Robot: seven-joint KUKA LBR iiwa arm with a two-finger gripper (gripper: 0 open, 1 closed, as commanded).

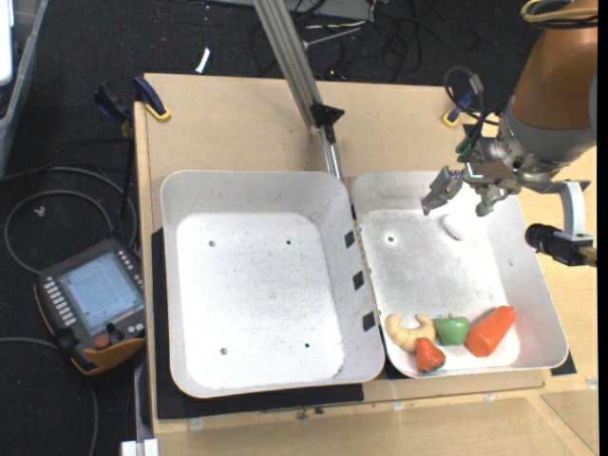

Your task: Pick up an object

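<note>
Left bin (190, 255): bare floor, lots of room. Right bin (456, 264): toys bunched along near edge. L to R: cream croissant (408, 330), red strawberry (429, 354) at rim, green pepper (453, 329), orange carrot (490, 332) tilted toward right wall. Rest of floor open. Gripper (463, 196) over far end of right bin, fingers spread, nothing between them, well apart from toys.

I see my gripper (465, 198) hanging open over the far end of the right bin (532, 283), nothing between its fingers. At that bin's near edge a croissant (408, 330), green pepper (453, 329), strawberry (428, 353) and carrot (490, 331) sit clustered together.
</note>
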